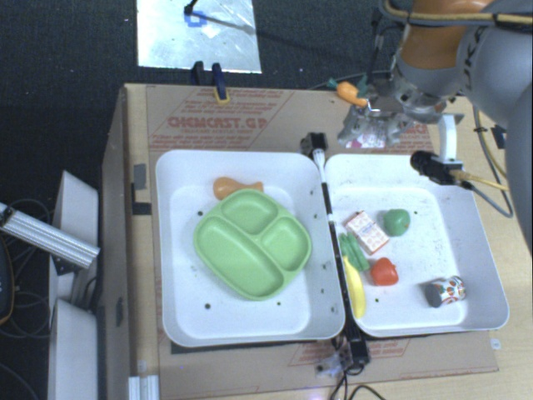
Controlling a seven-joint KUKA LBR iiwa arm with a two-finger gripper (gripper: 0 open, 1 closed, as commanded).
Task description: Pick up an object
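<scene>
while my tool [376, 123] hangs beyond the right bin [479, 248], grip state unclear, i'd pinch the light, stiff little box [366, 231] across its narrow sides.

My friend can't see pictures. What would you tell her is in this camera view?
A grey robot arm's end effector hangs above the back edge of the right white bin, which holds toy food: a green pepper, a small box, a tomato, a banana and a can. The left white bin holds a green divided plate.
</scene>
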